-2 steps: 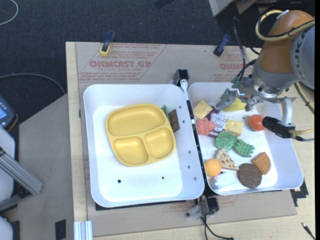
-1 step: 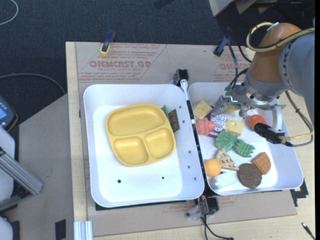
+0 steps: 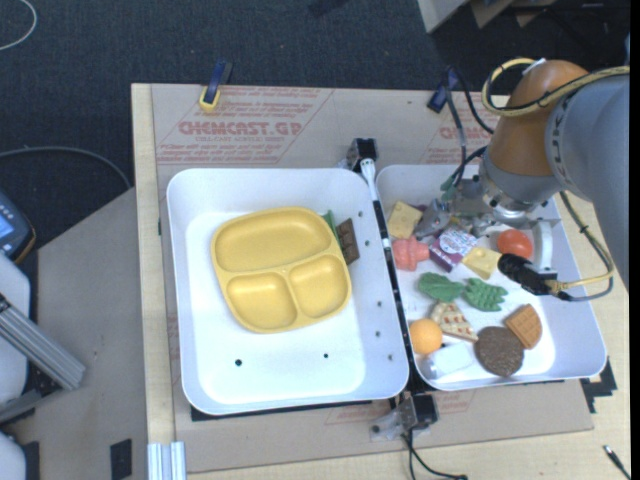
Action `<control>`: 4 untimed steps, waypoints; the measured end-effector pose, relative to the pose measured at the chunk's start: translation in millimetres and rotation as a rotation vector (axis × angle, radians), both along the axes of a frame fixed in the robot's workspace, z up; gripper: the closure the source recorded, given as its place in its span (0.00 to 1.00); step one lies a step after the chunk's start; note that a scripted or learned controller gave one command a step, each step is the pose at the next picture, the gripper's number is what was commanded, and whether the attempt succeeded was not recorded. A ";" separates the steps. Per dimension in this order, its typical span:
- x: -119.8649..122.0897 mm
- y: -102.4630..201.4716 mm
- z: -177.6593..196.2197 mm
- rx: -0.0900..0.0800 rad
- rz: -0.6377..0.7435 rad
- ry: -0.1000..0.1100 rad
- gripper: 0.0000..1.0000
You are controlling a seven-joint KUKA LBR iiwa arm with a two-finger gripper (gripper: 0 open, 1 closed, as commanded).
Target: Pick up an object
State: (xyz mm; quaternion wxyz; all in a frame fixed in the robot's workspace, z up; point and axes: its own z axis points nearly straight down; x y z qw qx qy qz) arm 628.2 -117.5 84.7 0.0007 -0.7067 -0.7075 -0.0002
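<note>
Grey gripper low in right bin, over purple-and-white packet amid toy food, likely for a grab; jaw state untellable. Yellow divided tray in left bin.

I read red print on the brown board under my bins: "CHEMCAST G.P" in large letters near its far edge, above the left bin. Smaller red lines above and below it are too fine to make out. More red print near the far right corner is unreadable.
</note>
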 end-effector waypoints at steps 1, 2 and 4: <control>0.1 -0.5 11.2 -0.001 -0.001 -0.002 1.00; 2.9 7.8 71.3 -0.003 0.001 -0.007 1.00; -4.5 11.3 141.5 -0.002 0.000 -0.005 1.00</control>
